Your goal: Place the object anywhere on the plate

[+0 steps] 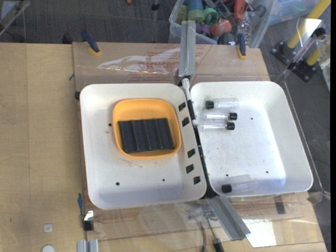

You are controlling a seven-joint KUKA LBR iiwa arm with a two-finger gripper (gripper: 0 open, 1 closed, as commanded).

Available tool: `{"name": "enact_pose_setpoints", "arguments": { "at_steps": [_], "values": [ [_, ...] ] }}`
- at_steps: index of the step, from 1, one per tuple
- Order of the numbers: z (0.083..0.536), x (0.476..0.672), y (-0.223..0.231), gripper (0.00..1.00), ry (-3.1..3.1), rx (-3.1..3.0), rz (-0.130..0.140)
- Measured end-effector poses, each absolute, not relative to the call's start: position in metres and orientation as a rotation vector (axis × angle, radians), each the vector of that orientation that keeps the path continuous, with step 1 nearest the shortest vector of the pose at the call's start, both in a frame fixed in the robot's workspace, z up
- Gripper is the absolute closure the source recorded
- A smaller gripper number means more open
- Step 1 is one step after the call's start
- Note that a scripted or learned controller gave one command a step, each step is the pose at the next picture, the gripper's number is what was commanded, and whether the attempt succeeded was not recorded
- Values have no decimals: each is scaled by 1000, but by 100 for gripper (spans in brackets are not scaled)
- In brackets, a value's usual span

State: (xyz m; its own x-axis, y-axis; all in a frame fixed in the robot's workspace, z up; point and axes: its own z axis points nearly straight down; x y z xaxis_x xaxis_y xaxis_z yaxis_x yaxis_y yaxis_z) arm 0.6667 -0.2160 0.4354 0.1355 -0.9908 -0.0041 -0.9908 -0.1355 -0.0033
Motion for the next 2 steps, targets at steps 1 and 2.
{"name": "enact_pose_setpoints", "arguments": {
  "at_steps": [1,2],
  "values": [
    [435,668,-216,100,1906,-2490,-1],
    [435,668,-215,100,1840,-2539,-1]
  ]
}}
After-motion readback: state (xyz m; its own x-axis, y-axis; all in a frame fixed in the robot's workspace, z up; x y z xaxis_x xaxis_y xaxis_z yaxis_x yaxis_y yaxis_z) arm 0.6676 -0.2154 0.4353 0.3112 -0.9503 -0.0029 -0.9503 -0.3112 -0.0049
